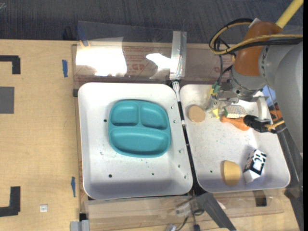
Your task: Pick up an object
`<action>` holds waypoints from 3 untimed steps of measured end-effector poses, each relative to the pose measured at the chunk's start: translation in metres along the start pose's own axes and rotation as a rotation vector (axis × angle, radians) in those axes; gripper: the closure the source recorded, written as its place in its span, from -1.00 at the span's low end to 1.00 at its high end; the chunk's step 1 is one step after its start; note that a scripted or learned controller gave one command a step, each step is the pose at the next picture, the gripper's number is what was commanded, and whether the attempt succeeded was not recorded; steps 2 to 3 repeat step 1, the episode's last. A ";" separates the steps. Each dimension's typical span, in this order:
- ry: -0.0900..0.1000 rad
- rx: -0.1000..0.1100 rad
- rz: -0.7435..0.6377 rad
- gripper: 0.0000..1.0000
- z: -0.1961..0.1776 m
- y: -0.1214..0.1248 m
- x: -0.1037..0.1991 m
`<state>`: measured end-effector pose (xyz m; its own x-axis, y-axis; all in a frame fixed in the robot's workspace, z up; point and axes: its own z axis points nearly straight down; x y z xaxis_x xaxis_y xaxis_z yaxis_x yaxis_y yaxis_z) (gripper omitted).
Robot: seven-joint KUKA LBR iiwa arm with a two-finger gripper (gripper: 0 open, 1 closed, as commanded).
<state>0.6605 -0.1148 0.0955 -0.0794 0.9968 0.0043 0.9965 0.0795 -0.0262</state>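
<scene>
In the right bin (211, 148) a round tan disc (196, 113) lies at the far left corner. Beside it are a small yellow piece (214, 112) and an orange carrot-like object (236, 122). A tan block (231, 172) and a white object with black markings (255, 165) sit near the front right corner. The gripper (224, 102) hangs low over the bin's far side, just above the yellow piece and the carrot's left end, to the right of the disc. The arm's wrist covers part of the objects beneath it.
The left bin (91, 129) holds a teal divided plate (139, 128). A ridge between the bins (185, 138) separates them. Clear plastic sheeting (125, 57) stands behind the left bin. Cables (226, 35) loop above the orange wrist band (252, 49).
</scene>
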 end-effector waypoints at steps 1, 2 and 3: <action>0.000 -0.035 0.212 1.00 -0.093 0.013 0.089; 0.000 -0.035 0.212 1.00 -0.093 0.013 0.089; 0.000 -0.035 0.212 1.00 -0.093 0.013 0.089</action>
